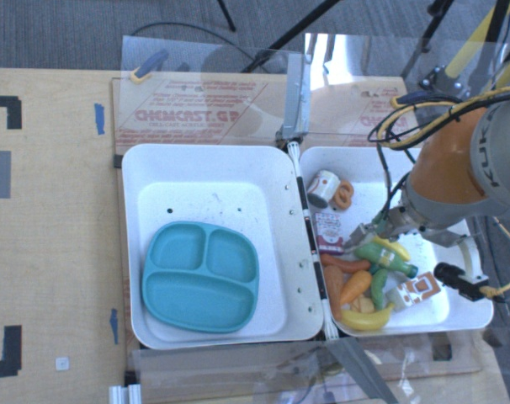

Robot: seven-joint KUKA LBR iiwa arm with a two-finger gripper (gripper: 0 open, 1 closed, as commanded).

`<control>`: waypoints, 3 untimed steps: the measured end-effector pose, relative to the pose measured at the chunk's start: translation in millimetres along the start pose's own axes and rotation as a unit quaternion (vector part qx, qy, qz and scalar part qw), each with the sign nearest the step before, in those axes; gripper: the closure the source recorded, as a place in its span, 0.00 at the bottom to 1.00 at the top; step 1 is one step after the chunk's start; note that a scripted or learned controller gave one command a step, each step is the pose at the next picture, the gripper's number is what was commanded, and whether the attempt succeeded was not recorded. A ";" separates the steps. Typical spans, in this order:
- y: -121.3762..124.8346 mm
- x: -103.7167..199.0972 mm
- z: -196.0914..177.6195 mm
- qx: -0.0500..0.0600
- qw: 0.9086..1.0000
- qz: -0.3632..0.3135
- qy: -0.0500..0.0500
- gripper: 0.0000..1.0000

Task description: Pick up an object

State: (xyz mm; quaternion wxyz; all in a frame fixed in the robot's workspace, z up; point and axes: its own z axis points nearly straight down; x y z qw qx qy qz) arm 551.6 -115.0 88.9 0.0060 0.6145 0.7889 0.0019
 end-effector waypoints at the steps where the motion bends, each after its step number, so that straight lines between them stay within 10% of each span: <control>1: 0.6 -0.3 -9.3 -0.001 1.000 0.001 0.000 1.00; 2: 1.2 -1.0 -19.0 -0.002 1.000 0.002 -0.001 1.00; 3: 40.3 71.6 -126.1 0.005 1.000 0.018 0.003 1.00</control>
